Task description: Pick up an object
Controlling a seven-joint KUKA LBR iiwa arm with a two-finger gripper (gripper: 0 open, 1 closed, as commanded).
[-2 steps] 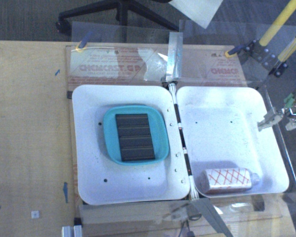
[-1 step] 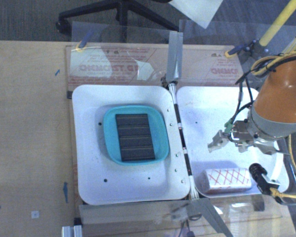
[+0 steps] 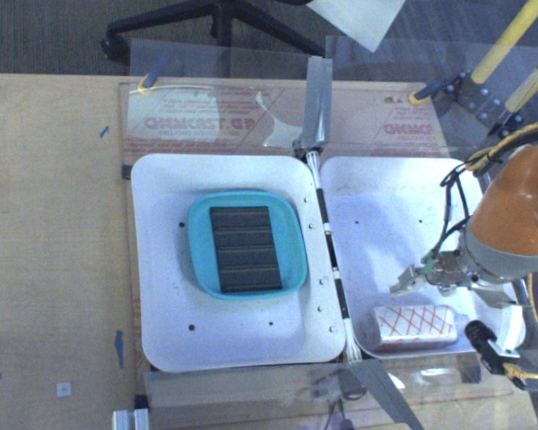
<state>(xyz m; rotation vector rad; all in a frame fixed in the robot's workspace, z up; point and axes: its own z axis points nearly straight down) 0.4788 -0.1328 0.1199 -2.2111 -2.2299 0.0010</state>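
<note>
From my station I see the wooden bench (image 3: 45,240) carrying two shallow white bins side by side. The left white bin (image 3: 161,321) holds a turquoise rounded-square plastic dish (image 3: 202,240) near its middle, and lying flat inside that dish is a dark ribbed rectangular block (image 3: 245,249) with its long side running away from the camera. The right white bin (image 3: 377,204) holds a small white box with a red criss-cross pattern (image 3: 417,323), lying on its side close to the near wall, towards the bin's near right part. The grey arm with its orange band (image 3: 516,209) reaches in from the right over this bin, with cables looping beside it. Its gripper (image 3: 435,271) sits low over the right bin, just above and beyond the patterned box; I see nothing between its fingers, and from this angle I cannot tell whether it is spread or clenched.
</note>
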